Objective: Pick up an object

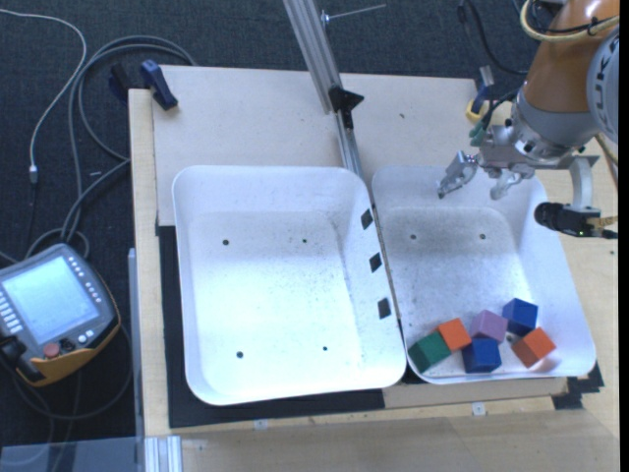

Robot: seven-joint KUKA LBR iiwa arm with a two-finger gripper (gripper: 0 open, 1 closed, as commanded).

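Observation:
Several small blocks lie clustered in the near right corner of the right bin: a green block, an orange block, a purple block, two blue blocks and another orange block. My gripper hangs above the far edge of the right bin, well away from the blocks. Its two fingers are spread apart with nothing between them.
The left bin lies beside the right one, with black clips along the shared wall. A slanted metal rail rises from the back of the bench. A teach pendant and cables sit on the floor at left.

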